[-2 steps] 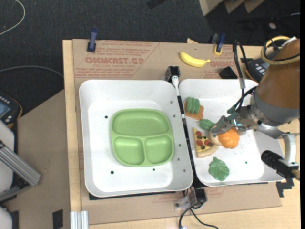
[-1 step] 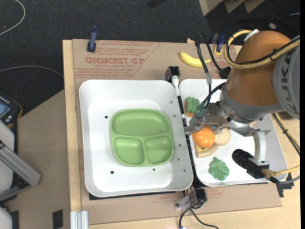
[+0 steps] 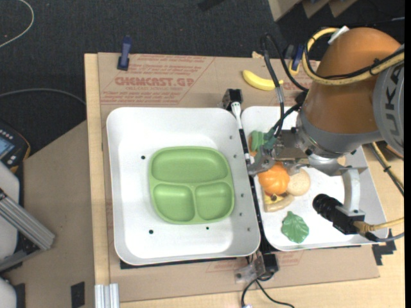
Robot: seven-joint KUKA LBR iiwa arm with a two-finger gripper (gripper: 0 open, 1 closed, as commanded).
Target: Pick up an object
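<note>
My gripper (image 3: 271, 159) hangs low over the left part of the right bin (image 3: 334, 236), under the grey and orange wrist. Right below it lies an orange fruit (image 3: 276, 179), with a pale round thing (image 3: 298, 184) touching its right side. A yellow-brown piece (image 3: 277, 202) lies just in front of the orange fruit. A green leafy toy (image 3: 295, 227) rests near the bin's front edge. A small green thing (image 3: 257, 140) shows beside the gripper, near the bin's left wall. The wrist hides the back of this bin.
The left bin (image 3: 128, 140) holds a green divided plate (image 3: 191, 184). A yellow banana (image 3: 258, 80) lies on the cardboard behind the right bin. A blue clamp (image 3: 124, 54) sits at the board's back left corner.
</note>
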